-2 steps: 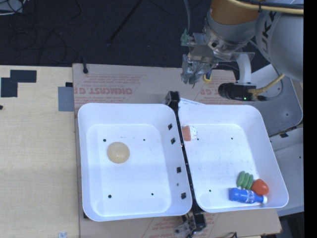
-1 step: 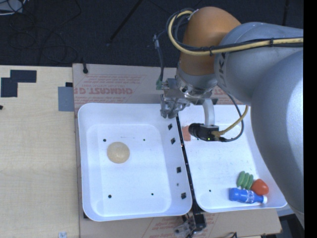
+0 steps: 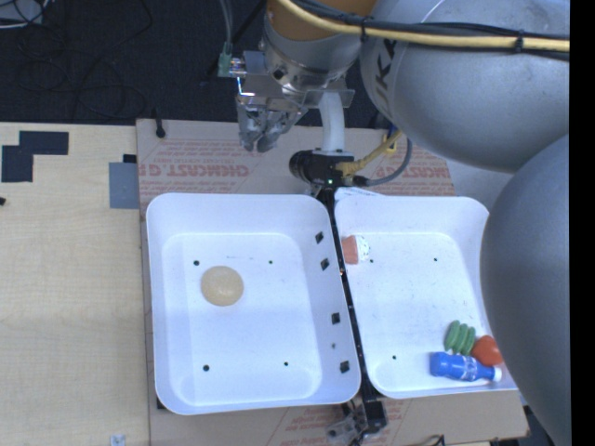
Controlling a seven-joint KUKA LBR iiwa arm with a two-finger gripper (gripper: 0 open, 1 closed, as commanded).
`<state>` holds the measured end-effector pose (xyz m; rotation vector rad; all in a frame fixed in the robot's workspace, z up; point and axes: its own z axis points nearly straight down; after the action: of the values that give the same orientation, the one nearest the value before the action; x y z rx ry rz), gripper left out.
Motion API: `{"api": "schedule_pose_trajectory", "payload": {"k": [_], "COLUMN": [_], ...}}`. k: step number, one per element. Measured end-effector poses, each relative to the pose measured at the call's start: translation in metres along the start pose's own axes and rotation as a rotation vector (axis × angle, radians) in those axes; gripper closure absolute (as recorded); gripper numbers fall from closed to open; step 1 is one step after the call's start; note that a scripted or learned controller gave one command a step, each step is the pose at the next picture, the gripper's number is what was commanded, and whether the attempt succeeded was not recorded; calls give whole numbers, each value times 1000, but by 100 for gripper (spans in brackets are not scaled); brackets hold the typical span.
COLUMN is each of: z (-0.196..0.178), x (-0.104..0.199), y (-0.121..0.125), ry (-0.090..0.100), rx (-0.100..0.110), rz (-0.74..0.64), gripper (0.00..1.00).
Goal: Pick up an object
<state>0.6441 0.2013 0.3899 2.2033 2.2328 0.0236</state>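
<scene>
My gripper (image 3: pixel 263 137) hangs high above the back edge of the left bin (image 3: pixel 177 221), with nothing visible in it. A pale tan round piece (image 3: pixel 222 286) lies on the left bin's floor, toward its left middle. In the right bin (image 3: pixel 469 214), a small orange-pink block (image 3: pixel 350 250) rests against the dividing wall. A blue bottle (image 3: pixel 462 368), a green ridged item (image 3: pixel 459 336) and a red-orange item (image 3: pixel 486 349) are clustered in the right bin's front right corner.
The grey arm (image 3: pixel 465 54) fills the upper right and overhangs the right bin's far side. A black mount with cables (image 3: pixel 321 167) sits behind the divider. Brown cardboard (image 3: pixel 195 161) lies under both bins, on a light wooden bench (image 3: pixel 65 295).
</scene>
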Motion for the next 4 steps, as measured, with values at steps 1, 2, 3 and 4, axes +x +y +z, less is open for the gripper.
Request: {"api": "schedule_pose_trajectory", "payload": {"k": [1, 2, 3, 4], "z": [-36, -42, 89, 144], "x": [45, 45, 16, 42], "y": [1, 0, -25, -36], "ry": [-6, -11, -14, -10], "rx": [12, 20, 32, 24], "rz": [8, 2, 15, 11], "gripper": [100, 100, 100, 100]}}
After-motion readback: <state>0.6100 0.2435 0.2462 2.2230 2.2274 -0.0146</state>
